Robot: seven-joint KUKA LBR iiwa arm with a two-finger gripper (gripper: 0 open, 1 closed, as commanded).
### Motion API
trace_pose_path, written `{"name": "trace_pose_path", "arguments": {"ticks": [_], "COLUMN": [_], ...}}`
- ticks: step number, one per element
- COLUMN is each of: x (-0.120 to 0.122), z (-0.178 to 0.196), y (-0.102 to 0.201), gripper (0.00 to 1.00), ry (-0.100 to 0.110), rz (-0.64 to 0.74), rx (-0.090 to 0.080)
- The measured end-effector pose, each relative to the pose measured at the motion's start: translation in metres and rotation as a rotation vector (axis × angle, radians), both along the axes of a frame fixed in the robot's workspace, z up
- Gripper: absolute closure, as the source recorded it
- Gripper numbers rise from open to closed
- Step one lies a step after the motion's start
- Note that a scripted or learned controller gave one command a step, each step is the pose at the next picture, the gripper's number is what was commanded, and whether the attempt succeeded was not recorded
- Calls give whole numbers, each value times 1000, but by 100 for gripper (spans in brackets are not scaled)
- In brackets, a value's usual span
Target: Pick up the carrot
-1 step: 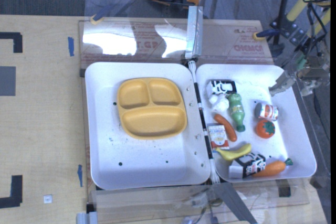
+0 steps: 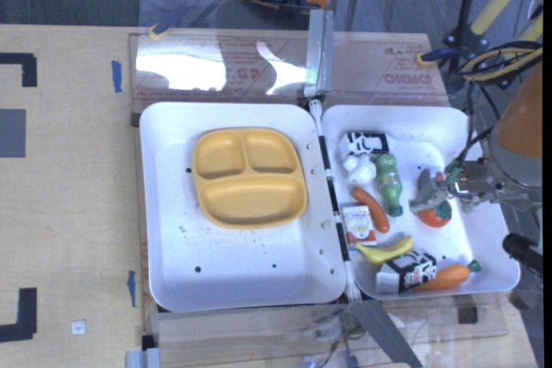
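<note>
jaws' state unclear on the gripper (image 2: 429, 190) over the right bin (image 2: 496, 250), carrot (image 2: 447, 276) near its front wall.

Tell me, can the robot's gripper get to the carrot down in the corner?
Probably yes. The carrot lies uncovered on top near the right bin's front edge, and the gripper hovers just behind it. The black-and-white carton touching its tip might crowd the grab.
</note>
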State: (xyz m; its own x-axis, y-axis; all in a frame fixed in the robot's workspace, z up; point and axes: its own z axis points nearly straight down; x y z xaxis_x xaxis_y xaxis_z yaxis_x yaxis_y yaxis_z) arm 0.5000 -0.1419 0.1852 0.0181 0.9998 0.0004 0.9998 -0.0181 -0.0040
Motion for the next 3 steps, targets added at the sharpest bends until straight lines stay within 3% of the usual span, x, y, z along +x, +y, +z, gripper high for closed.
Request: {"name": "trace_pose_path", "arguments": {"ticks": [1, 2, 3], "x": [-10, -10, -19], "z": [-90, -85, 85], "y": [38, 38, 28], "gripper": [0, 100, 100], "ry": [-11, -6, 0], "rz": [-57, -59, -285], "rx": [-4, -4, -3]}}
